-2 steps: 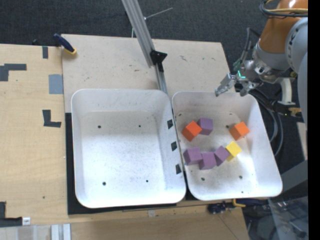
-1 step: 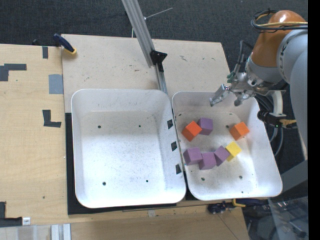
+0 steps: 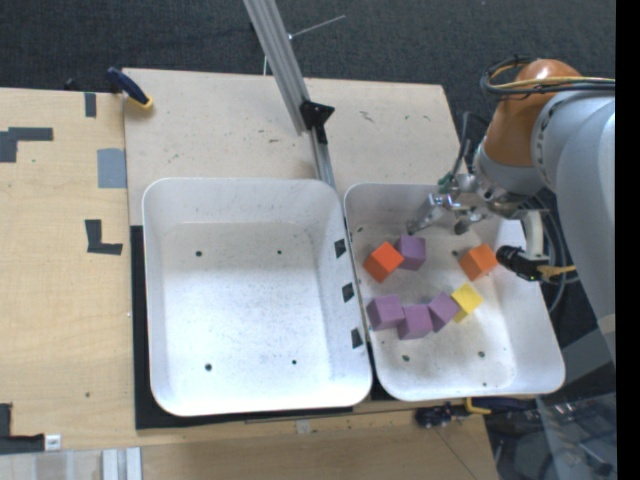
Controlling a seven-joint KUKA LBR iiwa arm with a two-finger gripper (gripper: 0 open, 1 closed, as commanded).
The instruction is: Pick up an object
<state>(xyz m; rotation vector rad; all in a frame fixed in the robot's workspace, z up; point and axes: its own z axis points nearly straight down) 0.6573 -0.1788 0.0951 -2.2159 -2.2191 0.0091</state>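
Two shallow white bins with rounded corners sit side by side on a pale wooden worktop (image 3: 60, 298). The left bin (image 3: 160, 268) shows a smooth, finely speckled floor. The right bin (image 3: 530, 363) holds small matte blocks: an orange cube (image 3: 384, 259) touching a purple cube (image 3: 411, 251); a second orange cube (image 3: 478, 261); a yellow cube (image 3: 466, 299) beside a touching row of three purple cubes (image 3: 410, 315). The metallic gripper (image 3: 447, 212) hangs over the right bin's far side, clear of the blocks; whether it is apart or together cannot be told. No writing is legible.
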